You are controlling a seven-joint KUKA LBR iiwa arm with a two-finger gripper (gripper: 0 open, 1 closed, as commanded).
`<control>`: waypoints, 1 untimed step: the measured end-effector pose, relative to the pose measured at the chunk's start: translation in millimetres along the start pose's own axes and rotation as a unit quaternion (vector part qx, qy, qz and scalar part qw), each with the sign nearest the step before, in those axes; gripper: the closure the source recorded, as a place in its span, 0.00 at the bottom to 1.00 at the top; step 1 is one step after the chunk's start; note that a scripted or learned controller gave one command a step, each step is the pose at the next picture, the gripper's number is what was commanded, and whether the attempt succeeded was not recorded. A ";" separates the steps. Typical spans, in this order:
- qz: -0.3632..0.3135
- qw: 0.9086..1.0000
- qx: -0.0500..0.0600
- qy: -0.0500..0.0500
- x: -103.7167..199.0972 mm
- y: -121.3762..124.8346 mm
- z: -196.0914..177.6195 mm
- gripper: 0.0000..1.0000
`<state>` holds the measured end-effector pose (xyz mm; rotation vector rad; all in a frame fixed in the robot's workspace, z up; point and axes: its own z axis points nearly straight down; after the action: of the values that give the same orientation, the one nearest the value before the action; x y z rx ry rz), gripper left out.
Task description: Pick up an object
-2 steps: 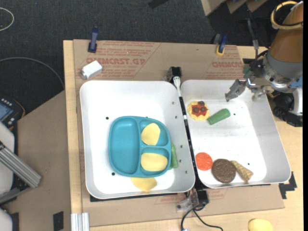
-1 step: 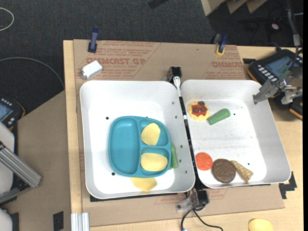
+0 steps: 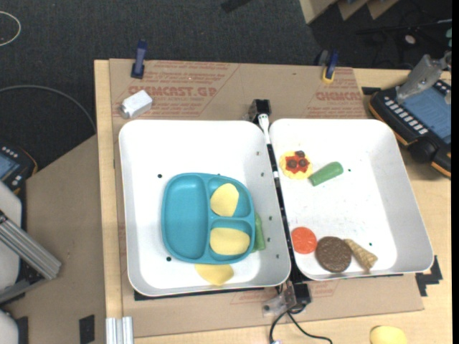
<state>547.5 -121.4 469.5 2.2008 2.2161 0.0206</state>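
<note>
Bench board point(image 3: 186, 84) carries 2 white bins, side by side, touching along the middle.

Left bin point(image 3: 143, 192):
- 1 blue divided tray point(image 3: 185, 217), 3 compartments, sitting toward the bin's near edge. The long left compartment has nothing in it.
- 3 yellow pieces: one point(image 3: 224, 200) in the tray's far-right compartment, one point(image 3: 229, 241) in its near-right compartment, and one point(image 3: 214, 272) loose on the bin floor against the tray's near edge.
- 1 thin green strip point(image 3: 259, 233) wedged between the tray's right edge and the bin's right wall. Can't tell what it is.

Right bin point(image 3: 373, 192), 5 loose objects, any of them a pick candidate:
- 1 brown disc point(image 3: 333, 254) at the near edge.
- 1 green oblong piece point(image 3: 325, 173) toward the far-left corner, lying tilted.
- 1 tan cone point(image 3: 361, 254) touching the brown disc on its right.
- 1 orange-red disc point(image 3: 303, 240) just left of the brown disc, near the left wall.
- 1 small yellow piece with red spots point(image 3: 295, 163), just left of the green oblong piece.

Also on the board:
- 1 white block point(image 3: 136, 104) by the far-left corner.
- 2 clamps on the far edge — one point(image 3: 139, 58) left, one point(image 3: 329, 64) right.

Gripper state: can't tell. All objects are lying in the bins.
</note>
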 end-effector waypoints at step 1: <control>0.003 1.000 0.008 0.000 -2.7 -0.4 -0.3 1.00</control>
<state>547.1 -124.1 469.8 2.2145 2.2181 0.0035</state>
